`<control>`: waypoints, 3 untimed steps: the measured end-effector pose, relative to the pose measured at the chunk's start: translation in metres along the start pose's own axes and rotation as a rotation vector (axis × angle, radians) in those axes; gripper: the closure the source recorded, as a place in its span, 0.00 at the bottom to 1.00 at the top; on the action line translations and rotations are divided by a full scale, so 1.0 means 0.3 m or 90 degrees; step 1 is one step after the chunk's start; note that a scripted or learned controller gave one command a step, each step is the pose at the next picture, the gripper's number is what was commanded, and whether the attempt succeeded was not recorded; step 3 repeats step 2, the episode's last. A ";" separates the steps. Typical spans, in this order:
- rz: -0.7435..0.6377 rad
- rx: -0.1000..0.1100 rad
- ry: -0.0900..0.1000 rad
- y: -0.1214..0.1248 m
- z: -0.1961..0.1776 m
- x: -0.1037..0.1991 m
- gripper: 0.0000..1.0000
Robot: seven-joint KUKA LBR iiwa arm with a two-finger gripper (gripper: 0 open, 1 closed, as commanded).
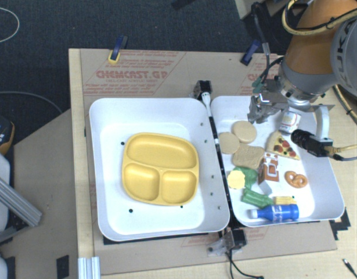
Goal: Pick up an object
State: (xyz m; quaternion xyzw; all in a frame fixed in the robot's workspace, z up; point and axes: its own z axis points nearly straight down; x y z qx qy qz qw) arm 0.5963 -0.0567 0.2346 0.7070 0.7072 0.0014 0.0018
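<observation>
My gripper (259,113) hangs over the far part of the right bin (335,197), just above and beside a round tan cookie (245,132). Nothing is visibly held in it. Below it lie a second tan cookie (227,142), a bread slice (248,156), a pizza slice (282,146), a brown and white block (269,171), a pretzel (295,179), a yellow disc (236,179), a green piece (256,198) and a blue bottle (275,213). A small white item (287,121) sits partly under the wrist.
The left bin (103,156) holds a yellow divided plate (161,168). A raised rim runs between the two bins. A black cable connector (309,142) hangs off the wrist over the right bin's right side. Clamps sit at the board's far edge.
</observation>
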 end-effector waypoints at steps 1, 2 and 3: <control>0.000 0.001 0.000 0.001 0.003 0.003 1.00; -0.001 0.001 0.000 0.007 0.000 0.017 1.00; -0.001 0.001 0.000 0.007 0.000 0.017 1.00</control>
